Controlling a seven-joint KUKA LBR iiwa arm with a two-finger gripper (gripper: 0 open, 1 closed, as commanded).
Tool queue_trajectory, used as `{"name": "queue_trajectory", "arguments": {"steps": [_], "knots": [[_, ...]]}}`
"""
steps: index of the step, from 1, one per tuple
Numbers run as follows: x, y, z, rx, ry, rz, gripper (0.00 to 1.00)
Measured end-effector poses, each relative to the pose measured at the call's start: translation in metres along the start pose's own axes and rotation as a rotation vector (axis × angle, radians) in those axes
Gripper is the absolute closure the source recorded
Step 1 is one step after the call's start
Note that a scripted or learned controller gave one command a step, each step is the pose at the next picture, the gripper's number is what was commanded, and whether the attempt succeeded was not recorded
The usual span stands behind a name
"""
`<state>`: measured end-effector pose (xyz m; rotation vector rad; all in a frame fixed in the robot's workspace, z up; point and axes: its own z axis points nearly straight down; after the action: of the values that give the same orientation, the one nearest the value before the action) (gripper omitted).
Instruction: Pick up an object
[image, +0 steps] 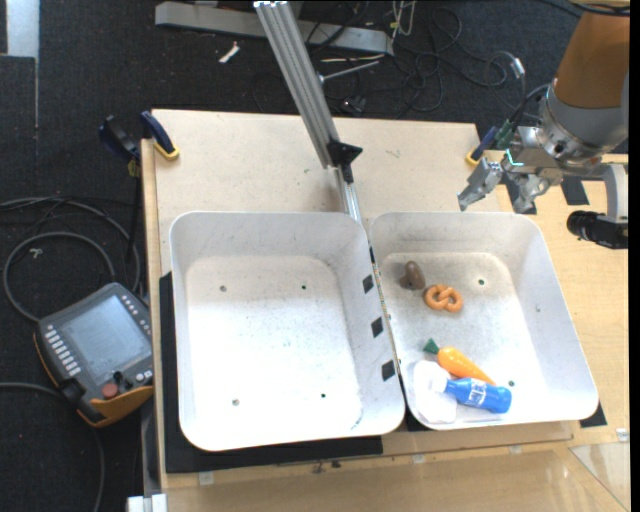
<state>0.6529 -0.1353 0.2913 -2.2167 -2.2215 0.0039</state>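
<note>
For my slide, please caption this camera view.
Open gripper above right bin holding pretzel, carrot, bottle.

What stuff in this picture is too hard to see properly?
- Arm: cut off by the camera view's top edge above the orange band.
- Brown object: too small to tell what it is.
- White object: partly covered by the blue bottle, so its shape is unclear.
- Label on the blue bottle: too small to read.
- Pendant screen: too blurry to read.
</note>
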Motion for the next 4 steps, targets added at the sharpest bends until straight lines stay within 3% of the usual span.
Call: {"name": "queue_trajectory", "arguments": {"steps": [1,3,4], "knots": [[0.000,0.001,-0.003,-0.004,-0.001,-0.001,0.00],[0.008,-0.006,0.102,0.001,0.000,0.002,0.00],[0.007,0.002,0.162,0.000,0.000,0.001,0.00]]}}
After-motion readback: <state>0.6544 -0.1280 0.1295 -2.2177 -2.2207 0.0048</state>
